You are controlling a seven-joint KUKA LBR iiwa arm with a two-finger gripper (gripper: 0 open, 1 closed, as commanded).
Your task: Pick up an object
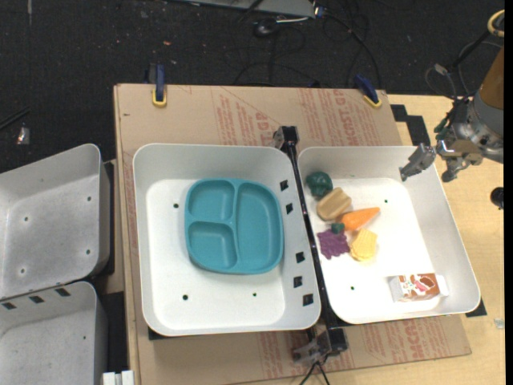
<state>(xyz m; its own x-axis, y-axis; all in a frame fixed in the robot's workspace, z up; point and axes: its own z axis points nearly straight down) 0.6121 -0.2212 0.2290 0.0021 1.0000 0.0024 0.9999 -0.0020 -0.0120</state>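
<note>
In the right bin (pixel 449 215) lies a cluster of toy food: a dark green piece (pixel 319 183), a tan bread-like piece (pixel 333 204), an orange carrot (pixel 359 218), a purple grape bunch (pixel 333 243) and a yellow piece (pixel 365 247). A small red-and-white carton (pixel 417 286) lies near that bin's front right corner. My gripper (pixel 433 165) hovers over the bin's back right corner, well right of the cluster, open with nothing between its fingers.
The left bin (pixel 152 239) holds a teal divided plate (pixel 235 225). A black divider (pixel 302 215) runs between the bins. Both sit on a cardboard sheet (pixel 224 111) held by clamps. Spare white bins (pixel 48 215) lie at the far left.
</note>
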